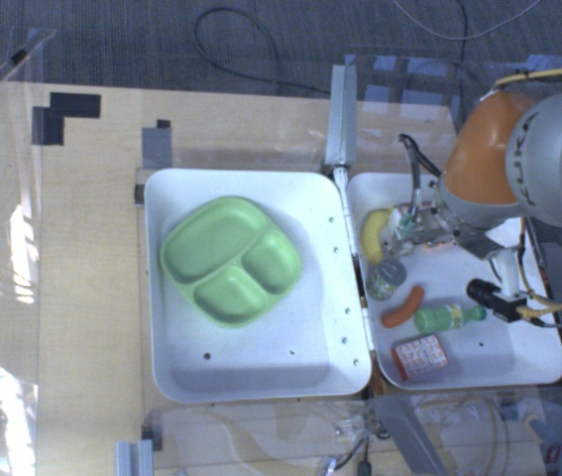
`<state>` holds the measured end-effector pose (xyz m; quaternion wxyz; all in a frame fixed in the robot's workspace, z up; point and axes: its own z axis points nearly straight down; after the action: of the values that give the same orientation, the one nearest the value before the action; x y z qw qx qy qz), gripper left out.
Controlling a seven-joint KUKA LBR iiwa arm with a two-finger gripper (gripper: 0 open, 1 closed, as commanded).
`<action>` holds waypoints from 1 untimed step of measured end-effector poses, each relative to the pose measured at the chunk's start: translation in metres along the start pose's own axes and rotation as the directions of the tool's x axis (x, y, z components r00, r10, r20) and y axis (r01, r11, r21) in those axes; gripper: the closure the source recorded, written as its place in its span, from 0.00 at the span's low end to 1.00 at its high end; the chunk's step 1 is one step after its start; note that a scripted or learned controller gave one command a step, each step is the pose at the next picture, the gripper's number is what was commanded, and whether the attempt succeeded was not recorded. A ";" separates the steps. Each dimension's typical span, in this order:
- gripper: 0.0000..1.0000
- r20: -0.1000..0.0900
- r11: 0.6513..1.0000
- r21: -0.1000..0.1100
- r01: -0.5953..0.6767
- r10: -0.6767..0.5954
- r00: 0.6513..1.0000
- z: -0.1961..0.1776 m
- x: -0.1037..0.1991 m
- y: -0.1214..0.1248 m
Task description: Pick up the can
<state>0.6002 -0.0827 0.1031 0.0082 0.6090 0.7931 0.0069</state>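
The can [387, 275] is a small grey metal cylinder in the right bin [538, 365], close to that bin's left wall. It sits just below a yellow banana [374, 234]. My gripper [411, 230] hangs over the upper part of the right bin, beside the banana on its right and a little above and to the right of the can. It looks apart from the can. The grey arm with its orange band [484, 157] comes in from the right and hides the bin's far right corner.
An orange sausage [402, 306], a green bottle [447, 316] and a red box [420, 355] lie in the right bin's lower half. The left bin [191, 365] holds a green divided plate [230, 260]. A metal divider [340, 117] stands between the bins.
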 end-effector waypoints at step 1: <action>1.00 -0.004 0.991 0.013 0.133 -0.133 0.991 -0.014 -0.022 -0.004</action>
<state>0.6015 -0.1049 0.1167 0.0035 0.5550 0.8319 0.0018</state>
